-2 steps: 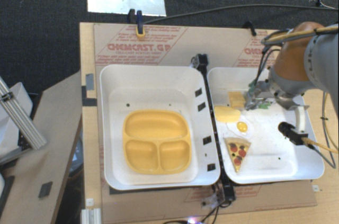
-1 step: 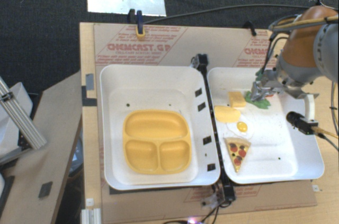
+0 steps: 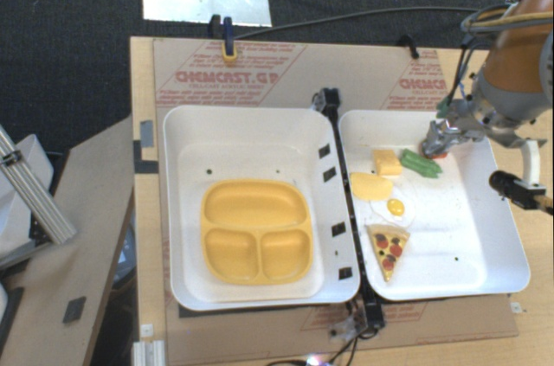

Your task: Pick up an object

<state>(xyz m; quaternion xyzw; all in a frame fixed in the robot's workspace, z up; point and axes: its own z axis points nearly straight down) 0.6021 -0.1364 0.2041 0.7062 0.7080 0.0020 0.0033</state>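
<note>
- The grey arm with its orange band is reaching in from the right of the frame, its gripper (image 3: pixel 439 139) hanging low over the upper part of the right bin (image 3: pixel 485 269).
- Whether the jaws are spread or closed cannot be told; a small red object is showing at their tip, too small to name.
- A green toy vegetable (image 3: pixel 421 164) is lying just beside the gripper, below and to its left.
- A yellow cheese block (image 3: pixel 387 163) is sitting next to the green piece, with a pale yellow slice (image 3: pixel 370 186), a fried egg (image 3: pixel 392 208) and a pizza slice (image 3: pixel 389 248) trailing down toward the bin's lower left.
- A yellow divided tray (image 3: pixel 256 229) is resting in the left bin (image 3: pixel 186 139).
- Both bins are sitting on a cardboard sheet (image 3: pixel 286 74) covering the tabletop.
</note>
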